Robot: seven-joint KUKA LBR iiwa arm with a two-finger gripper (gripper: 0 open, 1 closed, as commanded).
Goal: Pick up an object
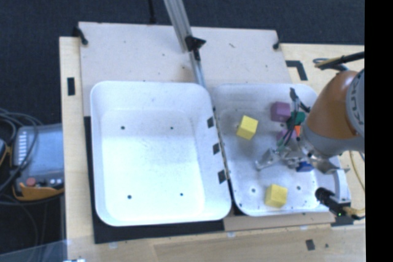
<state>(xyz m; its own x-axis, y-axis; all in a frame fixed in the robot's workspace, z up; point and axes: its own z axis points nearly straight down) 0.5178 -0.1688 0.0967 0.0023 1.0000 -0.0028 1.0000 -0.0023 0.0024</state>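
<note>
The right bin (245, 98) holds two yellow blocks, one (247, 127) near its middle and one (276, 195) near the front rim. A purple block (280, 110) lies toward the back right, partly behind the arm's cables. My gripper (268, 160) hangs low over the bin floor between the two yellow blocks, its metal fingers pointing left. Nothing shows between the fingers. A small blue thing (302, 165) sits just right of the gripper under the wrist.
The left bin (110, 101) stands beside the right one. A slanted aluminium pole (172, 0) rises from the back between the bins. The orange-banded arm (334, 110) covers the right bin's right side. A grey box with cables (37, 159) sits off the bench at left.
</note>
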